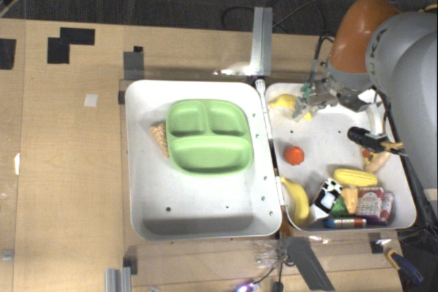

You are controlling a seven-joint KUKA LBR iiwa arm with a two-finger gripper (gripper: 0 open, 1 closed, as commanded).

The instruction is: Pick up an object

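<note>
My gripper [306, 102] hangs low over the far left corner of the right bin [410, 205]. A yellow lemon-like object [282, 103] lies right beside it on the left, and a small yellow bit [305, 117] shows just under the fingertips. The view does not show whether they touch. Nearer in the same bin lie a small red ball [294, 155], a banana [298, 197] along the left wall, a yellow corn-like piece [354, 178], a black-and-white object [330, 193], a printed packet [374, 204] and a blue-and-red marker [345, 222].
The left bin [144, 202] holds a green divided plate [207, 135] with a tan waffle-like piece [159, 138] sticking out at its left edge. A pale tan object [377, 161] lies near the right bin's right wall. The grey arm [404, 58] looms over the right bin's far right.
</note>
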